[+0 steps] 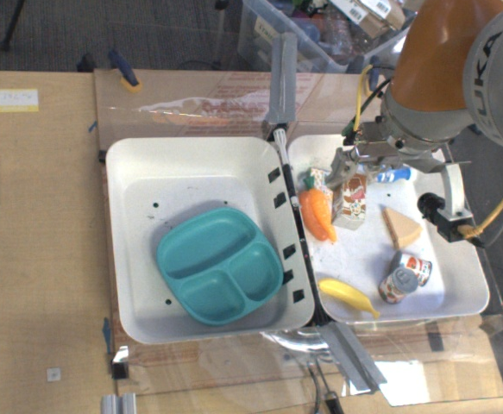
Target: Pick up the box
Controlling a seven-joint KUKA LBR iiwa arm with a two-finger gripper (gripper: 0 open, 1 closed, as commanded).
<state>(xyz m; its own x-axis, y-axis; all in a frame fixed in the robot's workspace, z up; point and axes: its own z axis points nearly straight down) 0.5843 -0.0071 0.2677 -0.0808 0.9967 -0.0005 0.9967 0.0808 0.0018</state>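
The grey two-finger gripper [348,169] hangs over the small upright red-and-white carton box [353,202] in the right-hand shallow white bin [467,293], its grip impossible to judge, and could topple the box or snag the orange plastic carrot [318,214] leaning just beside it.

A robotics lab: KUKA arm [458,50] over bench-mounted white bins [122,231].

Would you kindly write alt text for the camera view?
The end effector hovers over the box in the right bin, beside a carrot, wedge, can and banana. The left bin holds a teal tray.
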